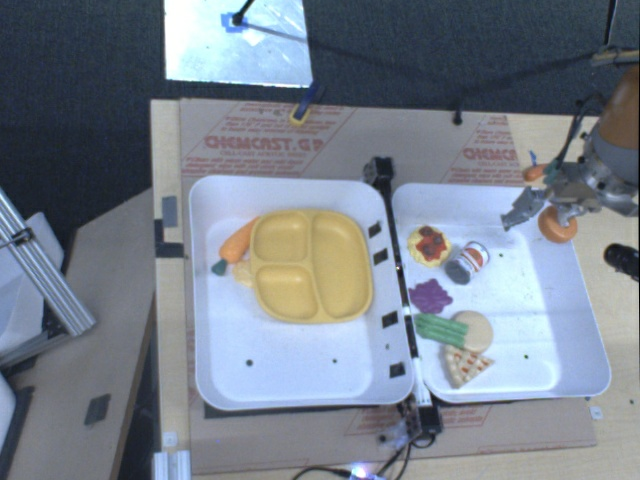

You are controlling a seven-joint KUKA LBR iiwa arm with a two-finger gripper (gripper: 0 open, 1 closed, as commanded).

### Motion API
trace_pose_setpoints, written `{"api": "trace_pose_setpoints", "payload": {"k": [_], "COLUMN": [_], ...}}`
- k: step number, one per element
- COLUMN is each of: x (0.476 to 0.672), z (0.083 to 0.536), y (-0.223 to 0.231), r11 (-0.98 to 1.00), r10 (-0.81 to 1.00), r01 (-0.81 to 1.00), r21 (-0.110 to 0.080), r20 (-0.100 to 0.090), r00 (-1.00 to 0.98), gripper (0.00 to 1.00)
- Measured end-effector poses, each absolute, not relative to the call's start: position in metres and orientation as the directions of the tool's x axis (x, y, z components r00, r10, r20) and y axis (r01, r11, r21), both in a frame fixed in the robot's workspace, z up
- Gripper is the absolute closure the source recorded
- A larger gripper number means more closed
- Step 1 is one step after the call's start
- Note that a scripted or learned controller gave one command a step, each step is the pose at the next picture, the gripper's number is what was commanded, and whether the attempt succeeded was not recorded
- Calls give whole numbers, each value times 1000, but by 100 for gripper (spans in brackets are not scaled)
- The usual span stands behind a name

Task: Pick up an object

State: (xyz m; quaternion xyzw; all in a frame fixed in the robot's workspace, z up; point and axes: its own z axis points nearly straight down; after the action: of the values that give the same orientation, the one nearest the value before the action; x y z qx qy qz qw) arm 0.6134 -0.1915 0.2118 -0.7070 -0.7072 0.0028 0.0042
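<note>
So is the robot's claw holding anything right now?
Nothing that I can see. The gripper hangs over the right bin, and the toys lie below it.

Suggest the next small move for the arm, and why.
Probably bring the gripper left and down toward the small can: the gripper sits high at the right bin's far right edge, holding nothing visible, and the can lies nearest, apart from the other toys.

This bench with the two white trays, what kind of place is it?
Probably a robotics lab test bench: a robot arm's claw hangs over the right bin of toy food, and the left bin holds a yellow divided plate.
</note>
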Motion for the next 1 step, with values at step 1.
{"api": "trace_pose_setpoints", "payload": {"k": [1], "x": [616], "z": [219], "y": [-191], "r11": [3], "r10": [1000], "r01": [1000], "r21": [1], "r20": [0], "r00": [-3], "gripper": [0]}}
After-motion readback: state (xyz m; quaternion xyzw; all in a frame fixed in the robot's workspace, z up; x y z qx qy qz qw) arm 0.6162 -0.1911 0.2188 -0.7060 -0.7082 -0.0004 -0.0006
